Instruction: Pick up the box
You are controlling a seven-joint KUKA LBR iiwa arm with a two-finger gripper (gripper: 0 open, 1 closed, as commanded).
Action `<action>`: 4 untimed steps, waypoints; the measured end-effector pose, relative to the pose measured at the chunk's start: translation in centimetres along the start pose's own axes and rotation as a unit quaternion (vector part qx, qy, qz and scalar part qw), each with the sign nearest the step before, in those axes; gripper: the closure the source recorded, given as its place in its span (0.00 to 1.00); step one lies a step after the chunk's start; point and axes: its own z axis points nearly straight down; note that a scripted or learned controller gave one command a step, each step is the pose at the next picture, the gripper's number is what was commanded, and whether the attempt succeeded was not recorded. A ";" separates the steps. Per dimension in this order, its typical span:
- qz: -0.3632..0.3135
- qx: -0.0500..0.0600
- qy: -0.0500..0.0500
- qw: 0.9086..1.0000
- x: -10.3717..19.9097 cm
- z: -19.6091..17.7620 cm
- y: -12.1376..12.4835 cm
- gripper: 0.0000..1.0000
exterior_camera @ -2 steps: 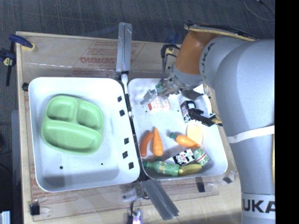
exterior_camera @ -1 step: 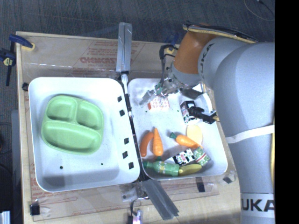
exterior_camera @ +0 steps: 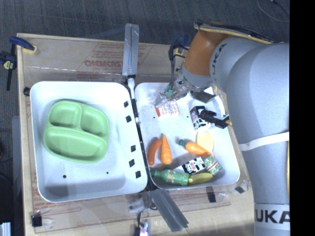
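Box [exterior_camera: 170, 108] bears red print, unreadable; arm [exterior_camera: 261, 132] reads "KUKA".

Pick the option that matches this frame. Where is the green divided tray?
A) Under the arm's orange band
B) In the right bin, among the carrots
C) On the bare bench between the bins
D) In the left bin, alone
D: the green divided tray lies in the left bin with nothing else in it, while the carrots and other small items lie in the right bin.
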 end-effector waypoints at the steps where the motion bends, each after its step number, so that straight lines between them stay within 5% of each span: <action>1: 0.000 0.000 0.000 1.000 0.0 0.0 0.0 0.00; 2: -0.007 -0.001 0.001 1.000 -1.5 0.9 -0.8 0.00; 3: -0.036 0.006 0.005 0.999 -0.4 -3.0 -0.7 0.00; 4: -0.018 0.002 0.003 1.000 -2.1 1.0 -1.1 0.00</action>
